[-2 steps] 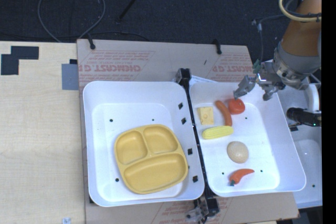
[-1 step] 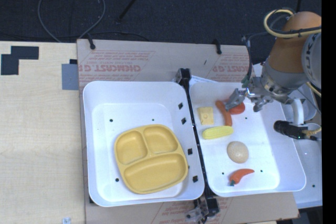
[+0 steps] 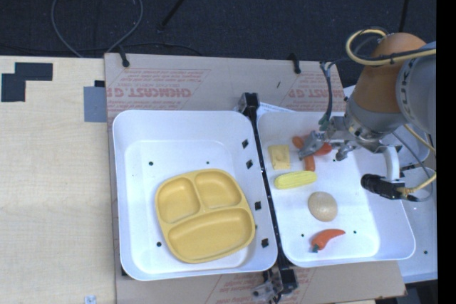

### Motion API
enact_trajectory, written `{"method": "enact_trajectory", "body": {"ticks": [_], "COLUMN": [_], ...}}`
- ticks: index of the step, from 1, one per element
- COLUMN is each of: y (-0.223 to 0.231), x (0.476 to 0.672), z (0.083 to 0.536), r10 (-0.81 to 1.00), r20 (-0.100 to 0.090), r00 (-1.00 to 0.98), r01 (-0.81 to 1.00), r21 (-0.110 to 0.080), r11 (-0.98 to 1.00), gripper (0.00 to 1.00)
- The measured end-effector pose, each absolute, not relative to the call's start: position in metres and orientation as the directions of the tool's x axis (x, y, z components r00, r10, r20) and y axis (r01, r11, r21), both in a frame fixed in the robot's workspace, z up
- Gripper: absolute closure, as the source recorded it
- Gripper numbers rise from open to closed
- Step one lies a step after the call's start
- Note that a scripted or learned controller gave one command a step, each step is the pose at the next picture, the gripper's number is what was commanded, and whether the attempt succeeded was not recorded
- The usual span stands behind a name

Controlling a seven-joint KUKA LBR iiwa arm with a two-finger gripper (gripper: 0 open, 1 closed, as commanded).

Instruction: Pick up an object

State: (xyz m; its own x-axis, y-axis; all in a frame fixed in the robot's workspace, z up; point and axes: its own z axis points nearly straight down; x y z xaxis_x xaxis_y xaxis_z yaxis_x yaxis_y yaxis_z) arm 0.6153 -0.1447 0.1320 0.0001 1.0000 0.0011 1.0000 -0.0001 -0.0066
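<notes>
My gripper [image 3: 322, 142] hangs low over the far part of the right bin [image 3: 388, 242], among small orange pieces. One orange piece [image 3: 299, 142] lies just left of it, and another [image 3: 310, 163] sits just in front of it. A third orange piece [image 3: 325, 149] is right at the gripper's tip, and I cannot tell whether it is gripped. Also in this bin are a pale yellow block [image 3: 279, 156], a yellow corn cob [image 3: 295, 179], a beige egg-shaped object [image 3: 323, 206] and a red chili pepper [image 3: 327, 237].
The left bin [image 3: 135, 153] holds a yellow divided plate [image 3: 204, 213]. A black divider [image 3: 258, 174] runs between the bins. The arm's orange band [image 3: 385, 82] and grey body rise at the right, with a black part [image 3: 385, 186] over the right bin's edge.
</notes>
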Motion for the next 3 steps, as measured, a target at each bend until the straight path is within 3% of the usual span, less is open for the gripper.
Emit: {"method": "enact_trajectory", "body": {"ticks": [1, 2, 3], "y": [-0.143, -0.144, -0.142], "x": [0.614, 0.615, 0.625], "z": [0.085, 0.097, 0.147], "r10": [1.0, 1.0, 1.0], "r20": [0.001, 0.0, 0.0], "r00": [0.002, 0.004, -0.001], "r01": [1.0, 1.0, 1.0], "r21": [-0.006, -0.004, 0.002], "r11": [-0.002, -0.004, 0.001], "gripper": [0.0, 1.0, 1.0]}}
